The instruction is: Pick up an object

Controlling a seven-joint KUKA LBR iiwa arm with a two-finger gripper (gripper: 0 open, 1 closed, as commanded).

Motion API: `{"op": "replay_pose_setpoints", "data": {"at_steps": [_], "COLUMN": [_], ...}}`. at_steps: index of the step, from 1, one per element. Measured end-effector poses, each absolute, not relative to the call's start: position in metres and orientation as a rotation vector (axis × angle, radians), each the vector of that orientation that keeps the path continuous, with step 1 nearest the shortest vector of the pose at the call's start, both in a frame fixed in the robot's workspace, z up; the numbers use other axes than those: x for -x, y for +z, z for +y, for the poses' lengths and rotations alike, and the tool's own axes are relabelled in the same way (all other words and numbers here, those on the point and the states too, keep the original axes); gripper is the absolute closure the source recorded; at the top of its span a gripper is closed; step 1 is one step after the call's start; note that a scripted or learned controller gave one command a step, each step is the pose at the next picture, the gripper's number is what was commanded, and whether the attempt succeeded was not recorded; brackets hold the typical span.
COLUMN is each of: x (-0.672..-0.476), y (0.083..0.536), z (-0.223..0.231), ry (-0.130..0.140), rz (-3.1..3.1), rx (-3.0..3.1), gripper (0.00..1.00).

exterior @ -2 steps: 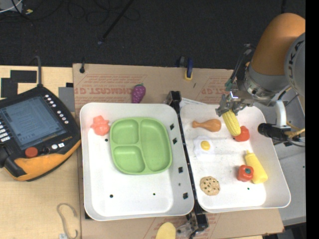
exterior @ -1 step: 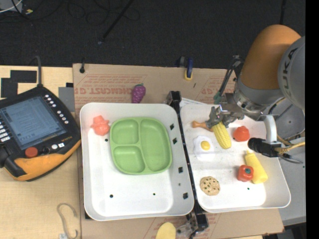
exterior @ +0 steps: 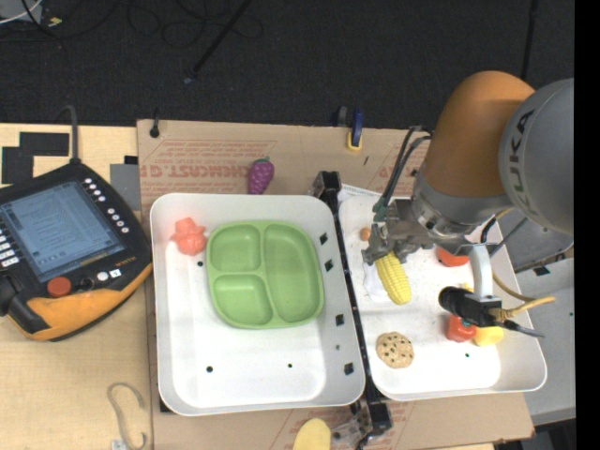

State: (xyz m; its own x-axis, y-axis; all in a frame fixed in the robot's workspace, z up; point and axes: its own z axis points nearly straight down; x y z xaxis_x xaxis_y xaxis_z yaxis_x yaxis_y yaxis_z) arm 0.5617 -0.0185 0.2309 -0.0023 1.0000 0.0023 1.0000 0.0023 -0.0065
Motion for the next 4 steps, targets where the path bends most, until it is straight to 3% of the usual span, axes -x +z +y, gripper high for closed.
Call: {"op": "replay_pose_setpoints", "data": {"at_steps": [2,4], "x": [-0.552,-0.557], "y": [0.219,0.228], "z": [-0.026,-0.016], "ry": [0.003,0.002], "rz": [-2.219,-2.221], "rx": [2.220,2.221], "gripper": [1.00,1.00]}}
